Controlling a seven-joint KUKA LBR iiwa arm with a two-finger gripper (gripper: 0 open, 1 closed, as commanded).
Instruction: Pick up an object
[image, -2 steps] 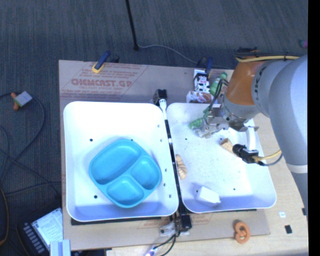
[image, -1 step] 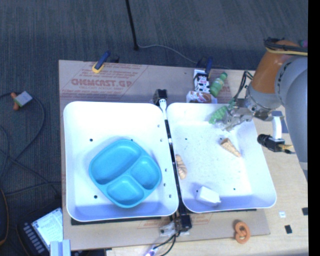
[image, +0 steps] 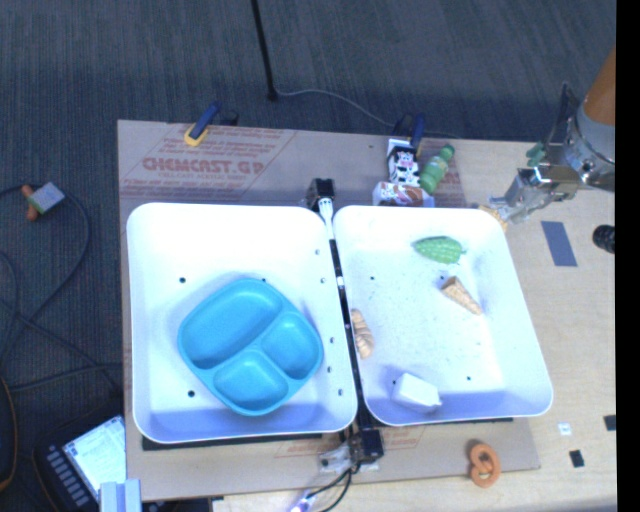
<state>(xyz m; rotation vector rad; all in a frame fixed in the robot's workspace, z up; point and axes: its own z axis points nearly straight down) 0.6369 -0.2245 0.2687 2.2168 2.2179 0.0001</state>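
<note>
I see the end effector (image: 512, 203) at the upper right, hanging over the surface (image: 580, 330) just outside the far right corner of the right bin (image: 520, 330). I cannot tell how it is set, and I see nothing gripped in it.

The right bin, nearest to it, has four loose pieces in it. A green leaf-shaped piece (image: 438, 247) lies near the far wall. Just below and to the right of it is a tan cone-shaped piece (image: 462, 294). An orange-tan piece (image: 360, 332) rests against the left wall, beside the seam between the bins. A white block (image: 416, 390) sits near the front wall. All four are well apart from the end effector.

The left bin (image: 160, 300) touches the right one along that seam. It contains a blue divided tray (image: 250, 345) with three compartments, lying flat and turned at an angle.

Outside the bins, a green bottle (image: 435, 168) and a small printed carton (image: 401, 178) stand beyond the right bin's far wall. An orange ring-shaped thing (image: 484, 462) lies on the surface in front of it.
</note>
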